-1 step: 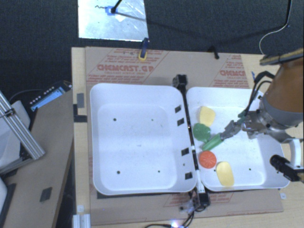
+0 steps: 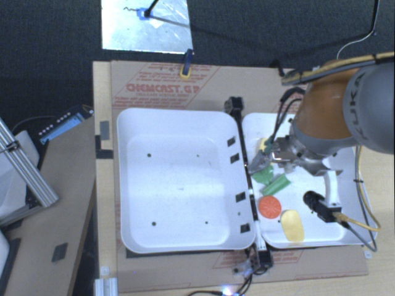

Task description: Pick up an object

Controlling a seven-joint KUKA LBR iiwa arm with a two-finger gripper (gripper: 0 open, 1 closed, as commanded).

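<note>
My hand (image 2: 262,161) hangs low in the right bin (image 2: 318,234), hard by the wall it shares with the left bin (image 2: 179,184). From this slant I cannot tell whether it is spread or pressed together, nor whether anything sits in it. What I am after, I judge, is the green piece (image 2: 264,176) just below my hand's tip, close enough that they may be touching. A second green piece (image 2: 279,184) lies just beside it, toward the bin's middle. Nearer the front rim lie an orange disc (image 2: 270,207) and a yellow lump (image 2: 292,224), close to each other, and a small pale yellow bit (image 2: 264,144) peeks out on the far side of my wrist. To grasp well I would centre over one green piece alone, not the seam between the two, since closing across both would likely squeeze one out. The shared wall is the real nuisance: I'd want my closing line running along it rather than into it, so my hand does not jam on the rim. I would go down to the bin floor, close firmly, then lift straight and slow, checking that the piece comes with me. If it slides toward the wall, the orange disc out in the open looks the easier pick.
</note>
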